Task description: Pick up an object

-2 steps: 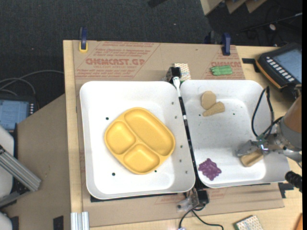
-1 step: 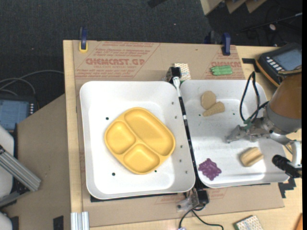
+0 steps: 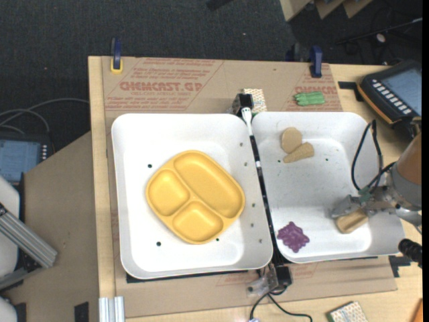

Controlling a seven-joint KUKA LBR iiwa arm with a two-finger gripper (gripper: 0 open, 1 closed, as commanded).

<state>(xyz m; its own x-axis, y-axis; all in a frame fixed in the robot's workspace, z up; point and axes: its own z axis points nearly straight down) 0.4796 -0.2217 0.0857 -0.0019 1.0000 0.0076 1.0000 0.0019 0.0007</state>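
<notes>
Gripper (image 3: 350, 213) at right bin (image 3: 322, 129) 4 o'clock, fingers closed on tan block (image 3: 351, 221); purple grape cluster (image 3: 293, 236) at 7 o'clock.

Tan block (image 3: 351, 221) lying flat, right bin's near-right corner.

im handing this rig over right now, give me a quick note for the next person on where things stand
Gripper: low in the right bin, at its near right side, on a tan block; finger state unclear, grasp unconfirmed.
Right bin also holds two tan pieces at the back and a purple item at the front.
Left bin holds a yellow divided tray.
Done: nothing visibly lifted.
Left: secure and raise an object.
</notes>
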